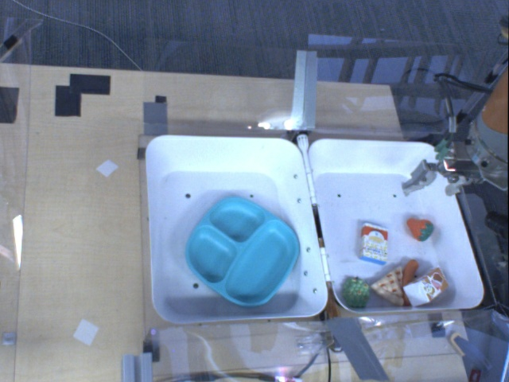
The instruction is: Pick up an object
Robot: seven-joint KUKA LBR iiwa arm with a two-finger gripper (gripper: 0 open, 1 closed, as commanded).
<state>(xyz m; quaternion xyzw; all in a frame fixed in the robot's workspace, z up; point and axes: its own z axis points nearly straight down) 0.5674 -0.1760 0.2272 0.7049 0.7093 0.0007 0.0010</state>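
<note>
Nothing picked yet. Gripper point(423, 175) hovers over right bin's point(374, 159) far right corner, apparently open, holding nothing; strawberry point(421, 229) and other items lie untouched.

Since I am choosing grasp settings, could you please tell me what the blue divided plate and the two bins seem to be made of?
The blue divided plate looks like moulded plastic: uniform colour, rounded compartments, soft matte sheen. The left bin and right bin look like thin formed white plastic, with rounded corners and a smooth, slightly glossy surface, though painted metal cannot be ruled out.
</note>
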